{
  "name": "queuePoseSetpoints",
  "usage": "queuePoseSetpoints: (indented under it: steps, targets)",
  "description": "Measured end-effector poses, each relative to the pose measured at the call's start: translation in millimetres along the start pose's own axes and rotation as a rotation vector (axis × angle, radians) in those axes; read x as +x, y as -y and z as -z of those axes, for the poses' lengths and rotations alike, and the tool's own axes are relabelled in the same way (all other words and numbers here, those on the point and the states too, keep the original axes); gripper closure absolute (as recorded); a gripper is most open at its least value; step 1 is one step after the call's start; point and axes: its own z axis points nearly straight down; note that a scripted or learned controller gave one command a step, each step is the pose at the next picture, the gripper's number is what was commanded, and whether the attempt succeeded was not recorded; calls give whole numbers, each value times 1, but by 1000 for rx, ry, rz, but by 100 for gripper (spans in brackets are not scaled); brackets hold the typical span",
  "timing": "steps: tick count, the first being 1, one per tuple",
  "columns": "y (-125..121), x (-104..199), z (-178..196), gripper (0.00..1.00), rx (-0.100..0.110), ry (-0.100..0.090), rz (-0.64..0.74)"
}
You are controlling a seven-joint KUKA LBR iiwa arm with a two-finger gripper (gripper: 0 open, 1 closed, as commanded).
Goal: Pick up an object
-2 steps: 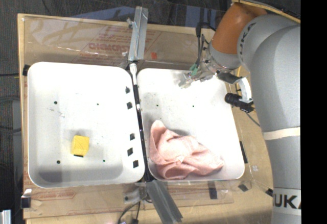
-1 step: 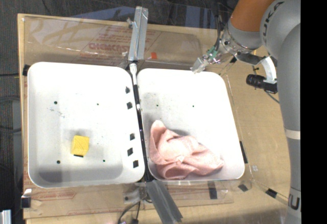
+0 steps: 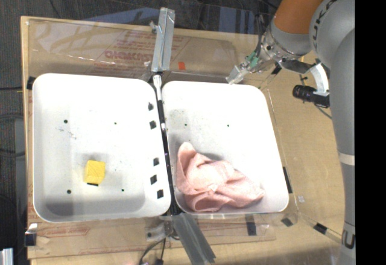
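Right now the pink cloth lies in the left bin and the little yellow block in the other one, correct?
Not quite: the camera view shows them swapped. The pink cloth lies in the right bin, and the yellow block sits in the left bin.

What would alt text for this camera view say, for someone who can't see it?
A grey robot arm with an orange band reaches in from the right, its tool poised over the far rim of the right white bin. That bin holds a crumpled pink cloth; the left bin holds a small yellow block.
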Motion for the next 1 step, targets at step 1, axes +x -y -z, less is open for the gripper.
queuePoseSetpoints:
  steps: [1]
  targets:
    - [-1, 0, 10, 100, -1, 2, 5]
